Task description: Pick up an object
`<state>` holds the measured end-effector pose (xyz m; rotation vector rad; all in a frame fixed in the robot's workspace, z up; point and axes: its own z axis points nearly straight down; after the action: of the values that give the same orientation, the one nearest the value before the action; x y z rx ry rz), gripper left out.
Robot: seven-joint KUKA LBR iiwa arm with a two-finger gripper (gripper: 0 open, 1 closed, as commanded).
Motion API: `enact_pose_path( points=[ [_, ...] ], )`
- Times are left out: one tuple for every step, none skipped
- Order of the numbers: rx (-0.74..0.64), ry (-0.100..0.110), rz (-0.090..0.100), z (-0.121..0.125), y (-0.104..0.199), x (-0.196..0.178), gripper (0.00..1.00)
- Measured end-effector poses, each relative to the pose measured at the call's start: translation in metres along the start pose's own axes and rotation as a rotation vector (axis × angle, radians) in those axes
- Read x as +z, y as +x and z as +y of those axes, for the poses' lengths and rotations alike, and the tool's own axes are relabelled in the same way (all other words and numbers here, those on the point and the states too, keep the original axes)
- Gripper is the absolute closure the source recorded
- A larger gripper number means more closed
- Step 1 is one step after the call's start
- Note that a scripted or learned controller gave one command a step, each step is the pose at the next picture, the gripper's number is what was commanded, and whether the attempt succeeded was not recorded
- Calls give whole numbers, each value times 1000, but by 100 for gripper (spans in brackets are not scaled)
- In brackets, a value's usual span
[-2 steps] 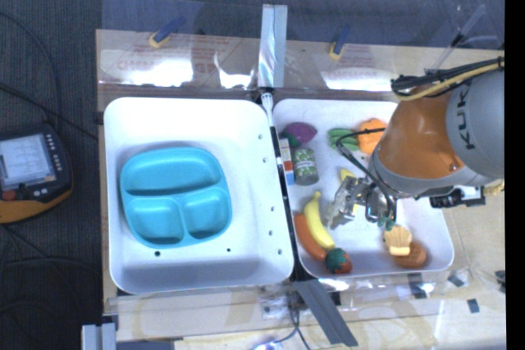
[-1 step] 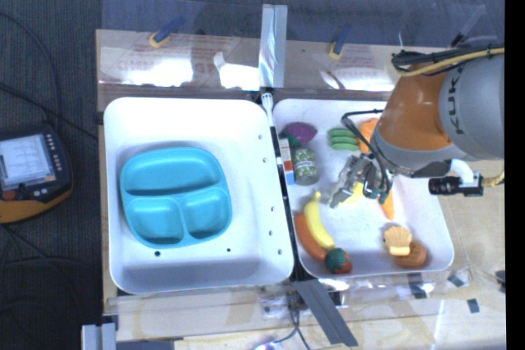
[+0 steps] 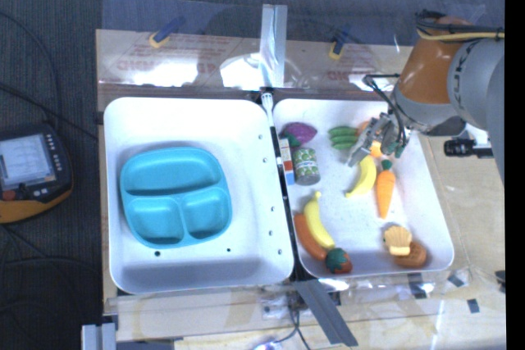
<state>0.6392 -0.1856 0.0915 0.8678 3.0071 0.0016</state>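
The pick looks barely begun: nothing is lifted, and every toy food item lies flat on the floor of the right-hand shallow white plastic bin (image 3: 435,209). The grey two-finger gripper (image 3: 376,142) hangs low near that bin's far right corner, over a cluster of items, and whether it is released or clenched cannot be told from this slanted overhead view, so no grasp can be claimed. Just beneath and beside it lie a small yellow plastic banana (image 3: 362,177) and an orange plastic carrot (image 3: 384,189), side by side toward the bin's right wall; my guess is that one of these is the intended object, though which one I cannot say. Both look smooth, hard and slim, likely to roll or slip under a pinch. Green plastic pea pods (image 3: 343,134) sit just to the gripper's left, along the far edge. Elsewhere in the same bin: a purple plastic vegetable (image 3: 299,131) and a small jar of green peas (image 3: 305,164) near the dividing wall, a larger yellow banana (image 3: 317,221) toward the near edge, and a tan bread-like toy (image 3: 399,242) in the near right corner. The left-hand white bin (image 3: 131,115) carries a blue plastic compartment tray (image 3: 175,194). Closing, lifting and clearing the bin all remain.
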Motion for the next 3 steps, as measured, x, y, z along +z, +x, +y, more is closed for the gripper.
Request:
enact_pose_path(
  points=[
    [71, 7, 1, 53, 64, -24, 100],
    [43, 2, -4, -26, 11, 0, 100],
    [127, 2, 6, 47, 20, -21, 100]
  ],
)
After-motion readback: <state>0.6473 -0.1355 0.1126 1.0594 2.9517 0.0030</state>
